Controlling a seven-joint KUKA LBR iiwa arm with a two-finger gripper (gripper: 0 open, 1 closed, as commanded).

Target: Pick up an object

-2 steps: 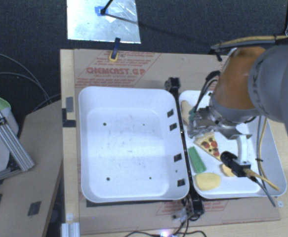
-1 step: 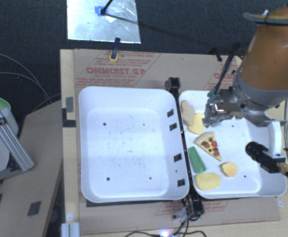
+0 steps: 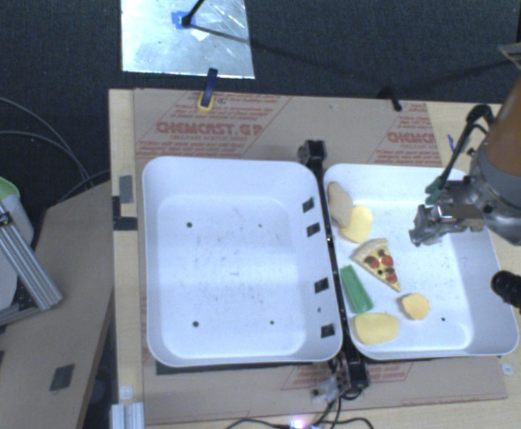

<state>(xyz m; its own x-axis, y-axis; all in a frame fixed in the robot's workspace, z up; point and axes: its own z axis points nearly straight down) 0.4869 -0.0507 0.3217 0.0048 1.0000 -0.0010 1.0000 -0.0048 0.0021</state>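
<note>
In the right bin lie several toy foods. A pizza slice sits near the middle, with a green stick to its left. A yellow potato-like piece and a small orange-yellow piece rest near the front. A tan and yellow piece leans by the bin's left wall. My gripper hangs over the right bin, up and to the right of the pizza slice, with nothing visibly held.
The left bin stands beside the right one, joined by a black divider with clips. Cardboard underlies both bins. A metal plate lies on the floor behind. An aluminium frame stands at the far left.
</note>
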